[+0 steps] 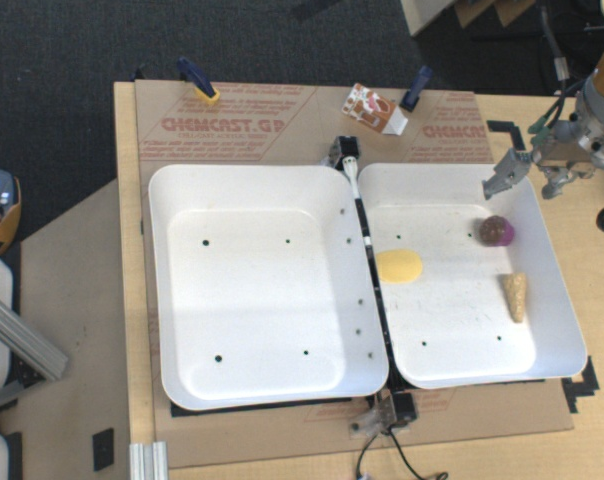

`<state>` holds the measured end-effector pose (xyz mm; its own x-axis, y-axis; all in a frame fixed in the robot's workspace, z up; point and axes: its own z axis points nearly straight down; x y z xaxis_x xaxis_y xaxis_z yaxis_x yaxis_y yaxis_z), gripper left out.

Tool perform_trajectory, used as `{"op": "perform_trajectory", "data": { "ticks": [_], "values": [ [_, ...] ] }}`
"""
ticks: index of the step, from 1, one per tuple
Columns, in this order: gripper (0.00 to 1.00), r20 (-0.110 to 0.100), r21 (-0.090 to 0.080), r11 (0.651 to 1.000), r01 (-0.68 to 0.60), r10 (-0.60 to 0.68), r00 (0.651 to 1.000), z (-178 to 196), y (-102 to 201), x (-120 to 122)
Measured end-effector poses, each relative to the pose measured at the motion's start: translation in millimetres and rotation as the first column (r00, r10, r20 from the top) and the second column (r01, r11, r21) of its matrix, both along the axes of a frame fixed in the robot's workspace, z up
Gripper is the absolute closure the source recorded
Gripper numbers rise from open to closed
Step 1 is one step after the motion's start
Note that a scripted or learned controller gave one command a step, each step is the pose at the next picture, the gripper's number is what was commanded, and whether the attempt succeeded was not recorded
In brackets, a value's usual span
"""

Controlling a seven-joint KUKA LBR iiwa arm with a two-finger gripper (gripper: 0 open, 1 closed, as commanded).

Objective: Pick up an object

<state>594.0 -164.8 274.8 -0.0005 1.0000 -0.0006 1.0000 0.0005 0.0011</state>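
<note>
Gripper [530, 174], fingers spread and empty, above the right bin's [452, 368] far rim; nearest object, purple ball [496, 231], just inside that rim, likely to roll from closing fingers.

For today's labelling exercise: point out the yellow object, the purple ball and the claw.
yellow object [398, 266], camera view, centre of its top.
purple ball [496, 231], camera view, middle of the ball.
claw [527, 180], camera view, midway between fingertips.
</note>
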Motion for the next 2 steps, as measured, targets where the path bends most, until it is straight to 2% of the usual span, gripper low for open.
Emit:
{"op": "perform_trajectory", "data": {
  "ticks": [1, 2],
  "values": [
    [0.00, 0.020, -0.008, 1.000, 0.002, -0.002, 1.000, 235.7, -30.4, -29.4],
    [1.00, 0.006, -0.004, 1.000, -0.001, 0.001, 1.000, 235.7, -28.5, -28.0]
  ]
}}
